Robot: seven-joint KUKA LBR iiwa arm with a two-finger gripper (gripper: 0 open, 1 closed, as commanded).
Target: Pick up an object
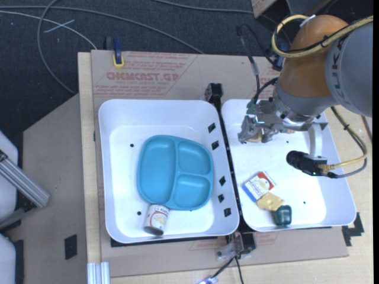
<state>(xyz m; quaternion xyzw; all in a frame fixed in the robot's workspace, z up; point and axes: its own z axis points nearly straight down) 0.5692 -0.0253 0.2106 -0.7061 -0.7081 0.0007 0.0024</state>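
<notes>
Two white bins before me: my gripper (256, 130) hovers over the right bin (337, 209), its grip unreadable; a blue plate (175, 172) fills the left bin (112, 158).

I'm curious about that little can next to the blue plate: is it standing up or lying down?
Lying down. The can shows its long labelled side, resting against the blue divided plate in the left bin.

One fixed overhead camera looks slantwise down on both bins (112, 158).

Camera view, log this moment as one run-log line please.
gripper: over right bin, nothing seen held | right bin: packet, green object | left bin: blue tray, can
</notes>
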